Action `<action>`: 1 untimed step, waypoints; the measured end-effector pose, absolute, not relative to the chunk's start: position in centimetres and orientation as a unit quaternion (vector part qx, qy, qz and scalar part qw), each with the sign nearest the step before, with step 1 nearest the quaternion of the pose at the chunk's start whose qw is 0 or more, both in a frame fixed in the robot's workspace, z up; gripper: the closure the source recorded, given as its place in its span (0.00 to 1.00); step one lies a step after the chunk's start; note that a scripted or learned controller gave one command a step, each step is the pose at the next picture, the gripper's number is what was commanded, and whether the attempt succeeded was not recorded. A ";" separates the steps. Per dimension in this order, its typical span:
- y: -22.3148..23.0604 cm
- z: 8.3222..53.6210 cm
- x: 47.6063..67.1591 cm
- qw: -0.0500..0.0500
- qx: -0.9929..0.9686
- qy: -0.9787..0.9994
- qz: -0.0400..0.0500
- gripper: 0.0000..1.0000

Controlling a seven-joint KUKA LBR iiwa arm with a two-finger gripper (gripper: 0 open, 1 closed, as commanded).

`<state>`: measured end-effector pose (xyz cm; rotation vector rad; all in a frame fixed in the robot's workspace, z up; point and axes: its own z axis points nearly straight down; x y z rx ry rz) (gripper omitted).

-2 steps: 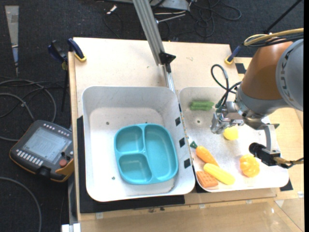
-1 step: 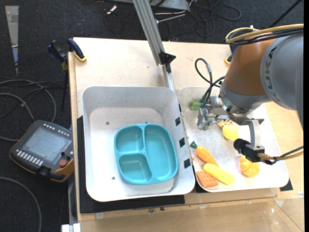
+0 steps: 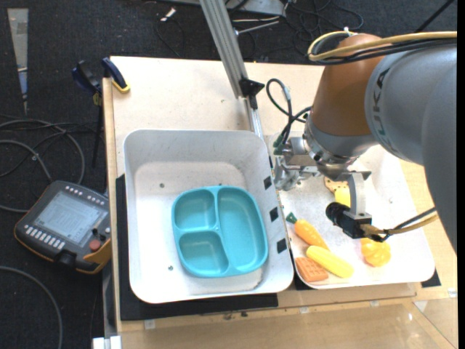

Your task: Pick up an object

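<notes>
I see the arm (image 3: 392, 86) reaching in over the tabletop's (image 3: 174, 93) right side, its orange band above the right bin (image 3: 414, 267). The left bin (image 3: 145, 195) sits toward the tabletop's front left, with a teal divided plate (image 3: 218, 231) near its middle. The end effector (image 3: 294, 171) hangs low at the right bin's left edge, close to the wall shared with the left bin; I cannot tell how it stands. Along the right bin's front edge lie a yellow corn cob (image 3: 329, 261), an orange carrot (image 3: 310, 233), a yellow toy (image 3: 375, 252) and a waffle-like piece (image 3: 312, 270).
</notes>
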<state>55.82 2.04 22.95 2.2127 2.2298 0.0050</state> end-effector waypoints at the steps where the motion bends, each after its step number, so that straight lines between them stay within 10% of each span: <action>1: 8.5 22.9 56.8 0.000 0.704 0.710 0.001 1.00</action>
